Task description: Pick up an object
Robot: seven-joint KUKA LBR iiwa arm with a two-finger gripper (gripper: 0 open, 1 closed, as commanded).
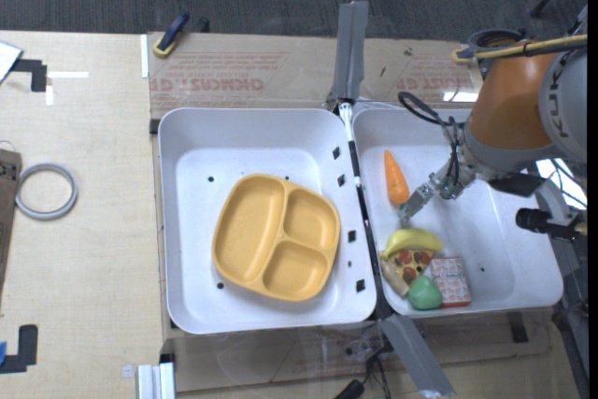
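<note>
1. The items nearest the camera lie in a cluster at the lower left corner of the right bin (523, 290), in the lower right of the frame: a green round object (425, 293), a small red-and-white box (449, 280), a pizza-slice toy (404, 270) and a banana (412, 242). They touch or overlap one another, which likely makes any single one harder to isolate.
2. The carrot (396, 177) lies alone in the same bin, above the cluster and close to the wall between the two bins. Its clear surroundings make it the more accessible candidate for a pick, judged from position alone.
3. The hand (411, 203) sits low inside the right bin, between the carrot and the banana, just right of the carrot's lower tip. The arm (509, 107) reaches in from the right of the frame and slants down to it.
4. Hand state: its tips are too small and dark to resolve, so whether it is released or clenched cannot be told. No object is visible between them.
5. The left bin (182, 201) holds a yellow divided plate (277, 236), resting flat near its centre.
6. On the bench (84, 294), at the left of the frame, lies a roll of tape (43, 191), well apart from both bins.
</note>
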